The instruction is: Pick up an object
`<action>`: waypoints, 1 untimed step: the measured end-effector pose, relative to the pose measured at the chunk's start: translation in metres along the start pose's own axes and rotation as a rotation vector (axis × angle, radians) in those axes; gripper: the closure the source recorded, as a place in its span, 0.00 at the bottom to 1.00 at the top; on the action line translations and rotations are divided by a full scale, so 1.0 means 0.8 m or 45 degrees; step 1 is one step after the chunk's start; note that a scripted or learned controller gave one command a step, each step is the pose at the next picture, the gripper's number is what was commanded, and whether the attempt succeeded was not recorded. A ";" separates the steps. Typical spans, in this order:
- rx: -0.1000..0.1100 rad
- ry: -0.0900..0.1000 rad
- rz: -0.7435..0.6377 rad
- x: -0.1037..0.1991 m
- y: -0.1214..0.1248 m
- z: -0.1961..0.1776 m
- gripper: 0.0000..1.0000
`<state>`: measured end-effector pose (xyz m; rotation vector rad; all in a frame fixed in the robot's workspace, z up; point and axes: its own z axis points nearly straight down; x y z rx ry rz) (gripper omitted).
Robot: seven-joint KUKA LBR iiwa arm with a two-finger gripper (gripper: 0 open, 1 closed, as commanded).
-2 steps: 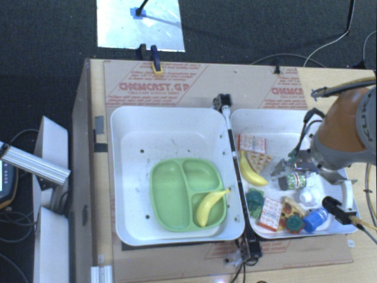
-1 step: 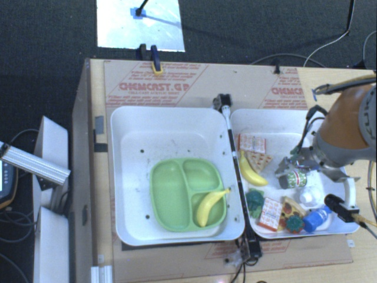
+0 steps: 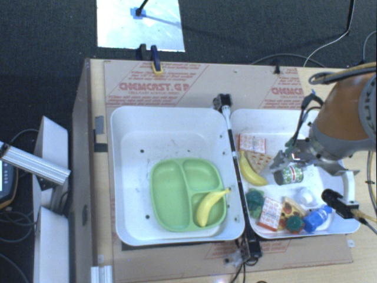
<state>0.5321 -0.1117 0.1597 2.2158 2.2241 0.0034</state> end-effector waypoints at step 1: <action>0.001 0.001 -0.001 0.097 -0.017 -0.031 1.00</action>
